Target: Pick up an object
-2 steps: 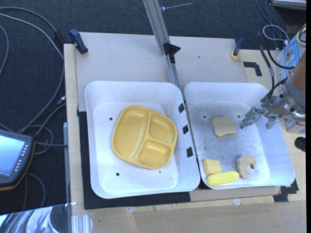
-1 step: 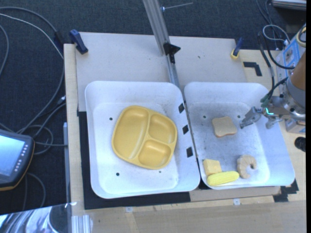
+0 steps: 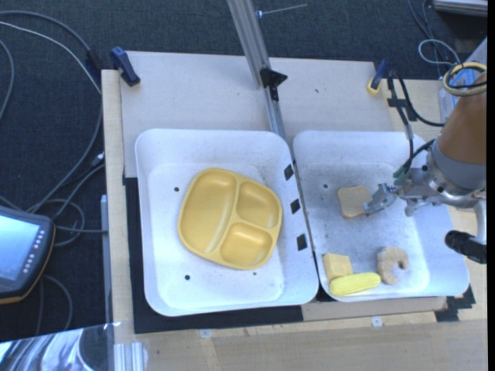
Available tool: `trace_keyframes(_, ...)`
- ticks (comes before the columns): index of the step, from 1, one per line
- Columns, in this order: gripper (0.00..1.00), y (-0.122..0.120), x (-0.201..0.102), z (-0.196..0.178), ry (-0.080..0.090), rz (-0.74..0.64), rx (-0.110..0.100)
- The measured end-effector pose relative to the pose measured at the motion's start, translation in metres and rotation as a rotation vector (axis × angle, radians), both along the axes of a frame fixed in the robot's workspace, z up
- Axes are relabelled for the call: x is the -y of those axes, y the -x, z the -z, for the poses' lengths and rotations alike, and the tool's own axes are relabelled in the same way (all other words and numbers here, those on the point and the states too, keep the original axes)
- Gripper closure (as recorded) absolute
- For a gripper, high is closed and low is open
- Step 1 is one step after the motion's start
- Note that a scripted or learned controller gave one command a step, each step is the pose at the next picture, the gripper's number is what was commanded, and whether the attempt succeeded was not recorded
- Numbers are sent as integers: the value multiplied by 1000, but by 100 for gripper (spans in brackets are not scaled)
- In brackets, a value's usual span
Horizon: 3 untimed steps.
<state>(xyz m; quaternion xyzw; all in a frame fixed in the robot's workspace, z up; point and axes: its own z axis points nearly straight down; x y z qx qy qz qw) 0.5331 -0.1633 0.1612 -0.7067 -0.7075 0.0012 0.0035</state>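
— End effector state? Can't tell; its tip touches the flat tan toast-shaped piece.

— And that piece?

— Inside the right white bin, upper-middle, above the yellow corn cob.

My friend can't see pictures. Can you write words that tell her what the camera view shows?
A robot gripper reaches from the right into the right bin, its tip at a tan food piece. Near that bin's front edge lie a yellow block, a corn cob and a tan ring-shaped piece. The left bin holds a yellow divided tray.
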Motion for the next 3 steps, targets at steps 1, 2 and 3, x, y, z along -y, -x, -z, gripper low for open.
trace_keyframes(1, 0, 11, 1, 49, 0, 2, -1)
trace_keyframes(2, 0, 11, 0, 70, 1, 1, 2)
trace_keyframes(3, 100, 10, 0, 58, 1, 0, 7)
